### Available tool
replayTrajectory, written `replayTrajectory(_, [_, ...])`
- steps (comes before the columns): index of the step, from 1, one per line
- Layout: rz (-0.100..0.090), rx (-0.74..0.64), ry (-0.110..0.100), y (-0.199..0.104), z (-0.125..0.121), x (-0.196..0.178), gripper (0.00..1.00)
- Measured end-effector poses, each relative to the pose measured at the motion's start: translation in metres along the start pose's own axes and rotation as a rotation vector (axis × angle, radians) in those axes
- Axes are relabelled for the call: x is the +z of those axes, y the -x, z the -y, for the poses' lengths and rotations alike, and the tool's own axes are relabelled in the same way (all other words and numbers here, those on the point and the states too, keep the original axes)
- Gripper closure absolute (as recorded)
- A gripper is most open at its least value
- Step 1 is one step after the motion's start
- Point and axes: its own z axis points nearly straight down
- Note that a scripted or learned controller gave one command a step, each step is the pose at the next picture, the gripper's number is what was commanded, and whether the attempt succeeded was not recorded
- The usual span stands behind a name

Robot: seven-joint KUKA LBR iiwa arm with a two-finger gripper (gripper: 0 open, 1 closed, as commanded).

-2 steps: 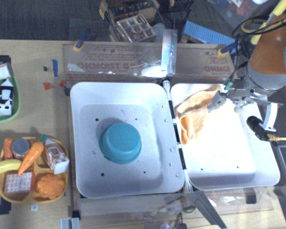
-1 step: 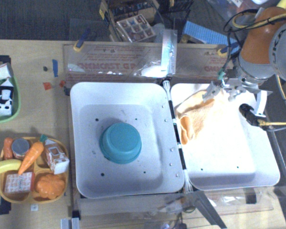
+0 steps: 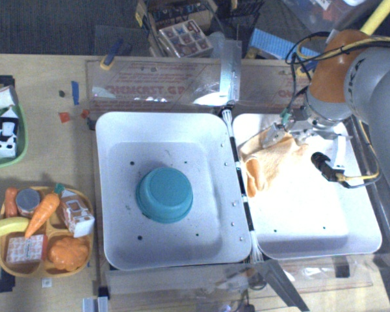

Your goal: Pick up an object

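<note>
end effector (image 3: 277,132) low over right bin (image 3: 325,229), far-left corner | grip state: can't tell (fingers blurred) | orange cloth (image 3: 268,163) directly under it, possibly touching | teal bowl (image 3: 165,194) upside-down, left bin (image 3: 117,142) centre

1. The teal bowl (image 3: 164,194) sits mid-floor in the left bin (image 3: 117,135), with bare white floor open all round it.
2. Right of the bowl, past the divider, an orange cloth (image 3: 268,164) covers the right bin's (image 3: 351,239) upper-left part.
3. The arm (image 3: 351,77) hangs over that bin's far corner, blocking it.
4. The right bin's near half lies open.
</note>
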Motion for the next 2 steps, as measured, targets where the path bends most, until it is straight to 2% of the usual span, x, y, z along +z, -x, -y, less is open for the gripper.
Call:
replayTrajectory(1, [0.001, -0.022, 0.000, 0.031, 0.003, 0.000, 0.00])
replayTrajectory(2, [-0.002, -0.047, -0.003, 0.047, 0.005, 0.001, 0.00])
